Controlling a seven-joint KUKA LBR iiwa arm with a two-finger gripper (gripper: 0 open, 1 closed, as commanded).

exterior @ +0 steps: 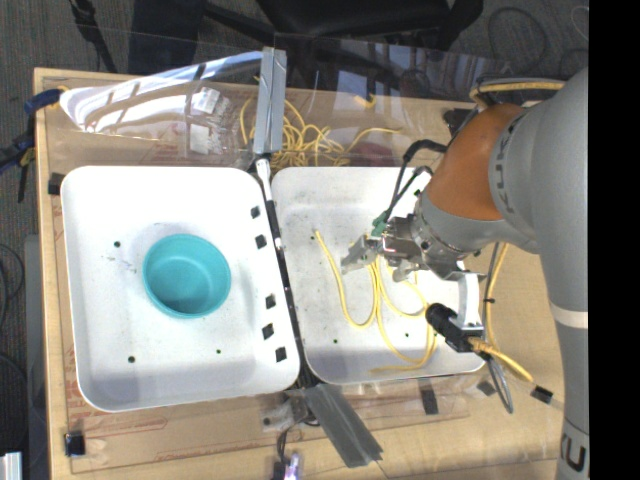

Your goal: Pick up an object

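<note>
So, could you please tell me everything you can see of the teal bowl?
The bowl is teal, round and smooth, plastic by its look. It stands upright, mouth up, nothing visible inside. It rests on the floor of the left bin, slightly left of the middle, away from the walls. Nothing else touches it; the gripper is over the other bin.

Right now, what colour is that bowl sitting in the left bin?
Teal, a blue-green. The bowl shows plainly in the overhead camera view.

Grey arm (520, 168) from the right, wrist bent low, gripper (372, 253) leftward.
</note>
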